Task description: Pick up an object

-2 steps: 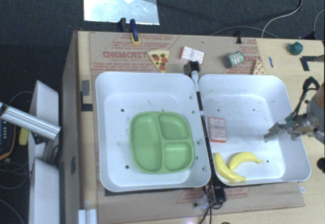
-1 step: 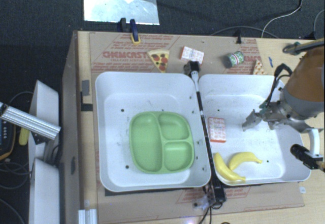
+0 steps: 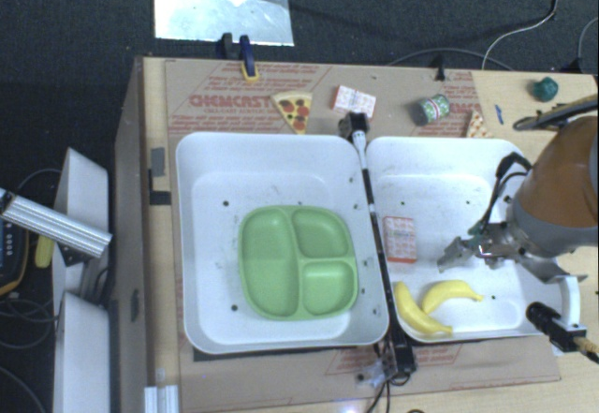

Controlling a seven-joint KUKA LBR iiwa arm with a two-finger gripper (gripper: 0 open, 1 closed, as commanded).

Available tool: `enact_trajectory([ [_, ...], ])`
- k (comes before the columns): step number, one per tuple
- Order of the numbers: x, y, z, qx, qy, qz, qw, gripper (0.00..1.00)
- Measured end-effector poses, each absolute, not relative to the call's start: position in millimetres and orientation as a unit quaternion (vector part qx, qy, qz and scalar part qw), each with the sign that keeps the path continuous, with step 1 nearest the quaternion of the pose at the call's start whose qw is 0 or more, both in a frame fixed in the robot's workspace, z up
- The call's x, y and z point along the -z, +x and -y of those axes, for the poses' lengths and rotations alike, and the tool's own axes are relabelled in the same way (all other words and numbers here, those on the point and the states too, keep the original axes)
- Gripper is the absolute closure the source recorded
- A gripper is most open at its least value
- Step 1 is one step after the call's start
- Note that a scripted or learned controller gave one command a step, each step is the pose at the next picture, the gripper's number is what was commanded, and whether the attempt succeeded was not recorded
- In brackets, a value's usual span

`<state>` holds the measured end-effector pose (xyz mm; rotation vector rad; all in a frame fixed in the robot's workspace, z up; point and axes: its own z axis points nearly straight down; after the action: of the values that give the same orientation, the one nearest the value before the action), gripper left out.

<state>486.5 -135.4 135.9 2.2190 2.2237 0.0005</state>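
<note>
Banana [image 3: 432, 302] lies at right bin's [image 3: 440, 158] 6 o'clock edge, w/ end effector [image 3: 459, 252] just at its 12 o'clock, fingers' state can't tell; prob. light, smooth, curved, so grip mid-body across the narrow width.

Yellow banana [image 3: 432, 303], curved, lying flat at right bin's near edge, small red-printed card [image 3: 400, 239] nearby

The bench [image 3: 234, 93] bears two white bins [image 3: 211, 177] side by side.

Robotics lab: taped cardboard bench [image 3: 234, 93], loose cables [image 3: 524, 27], dark carpet.
</note>
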Motion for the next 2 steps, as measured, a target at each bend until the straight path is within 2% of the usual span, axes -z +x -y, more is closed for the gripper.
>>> enact_trajectory([
  [1, -119, 487.0, 83, -0.0006, 0.706, -0.708, 0.0, 0.0],
  [2, -164, 552.8, 105, -0.0008, 0.706, -0.708, 0.001, 0.0],
])
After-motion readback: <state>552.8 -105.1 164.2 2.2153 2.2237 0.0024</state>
